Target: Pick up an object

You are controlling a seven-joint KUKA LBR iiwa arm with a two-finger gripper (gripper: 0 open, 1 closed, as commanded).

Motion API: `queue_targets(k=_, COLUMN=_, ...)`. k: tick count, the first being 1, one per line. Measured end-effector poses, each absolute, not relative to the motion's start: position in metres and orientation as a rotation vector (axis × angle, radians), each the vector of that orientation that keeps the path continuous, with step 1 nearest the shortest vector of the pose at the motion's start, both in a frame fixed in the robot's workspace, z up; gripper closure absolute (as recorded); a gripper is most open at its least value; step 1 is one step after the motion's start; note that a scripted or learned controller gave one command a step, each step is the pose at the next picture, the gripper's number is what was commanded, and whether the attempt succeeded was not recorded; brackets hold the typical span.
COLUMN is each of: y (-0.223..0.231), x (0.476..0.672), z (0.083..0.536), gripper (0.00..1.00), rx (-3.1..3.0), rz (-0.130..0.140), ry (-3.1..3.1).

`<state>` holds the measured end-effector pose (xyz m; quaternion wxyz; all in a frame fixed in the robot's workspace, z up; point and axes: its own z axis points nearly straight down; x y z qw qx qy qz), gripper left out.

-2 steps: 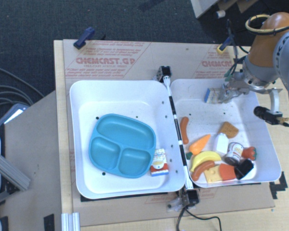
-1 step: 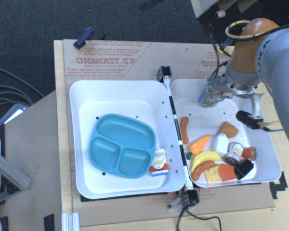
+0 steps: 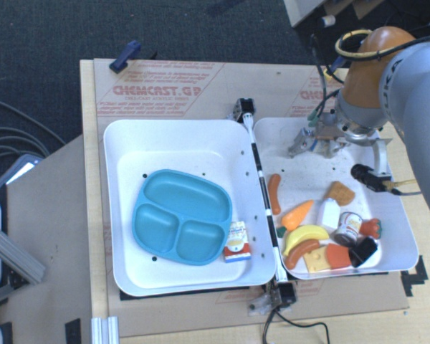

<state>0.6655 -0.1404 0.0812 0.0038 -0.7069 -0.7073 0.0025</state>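
Candidate objects: a cluster of small toy foods lies in the near half of the right bin [image 3: 394, 253]; no single target can be singled out yet.
Sausage: a red-orange sausage [image 3: 274, 193] lies lengthwise just beside the divider between the bins.
Carrot: an orange carrot [image 3: 297, 214] lies slantwise just right of the sausage's near end.
Banana: a yellow banana [image 3: 305, 236] curves below the carrot, touching a mixed heap of red and yellow pieces.
Bottle and can: a white bottle [image 3: 330, 213] stands next to a small labelled can [image 3: 348, 226]; a brown cracker-like piece [image 3: 340, 193] lies just behind them.
Tool: the tool [image 3: 314, 141] hangs over the far, bare part of the right bin, well apart from the food cluster; nothing is seen between its parts, and whether it stands open or closed cannot be told from here.
Arm: the grey arm with its orange band [image 3: 369, 70] reaches in from the right above the bin's far corner.
Left bin: the left bin [image 3: 122, 192] holds a blue compartment plate [image 3: 180, 216] and a small carton [image 3: 236, 239] touching the plate's near right edge.
Worktop: both bins rest on a printed cardboard sheet over the worktop [image 3: 158, 92].
Step in hand: approach, judged from position; no grasp has begun.
Next move: travel toward the near half of the bin, choose an isolated piece such as the sausage or carrot, and descend squarely over it.
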Motion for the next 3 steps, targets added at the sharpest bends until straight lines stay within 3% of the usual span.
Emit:
queue_targets(k=1, y=-0.1403, x=0.6656, z=0.0883, gripper=1.00, rx=-2.214, rz=0.011, ry=-2.216)
queue_targets(k=2, y=-0.1403, x=0.6656, z=0.0883, gripper=0.00, rx=-2.213, rz=0.011, ry=-2.216)
queue_targets(k=3, y=-0.1400, x=0.6660, z=0.0955, gripper=1.00, rx=-2.212, rz=0.013, ry=-2.216)
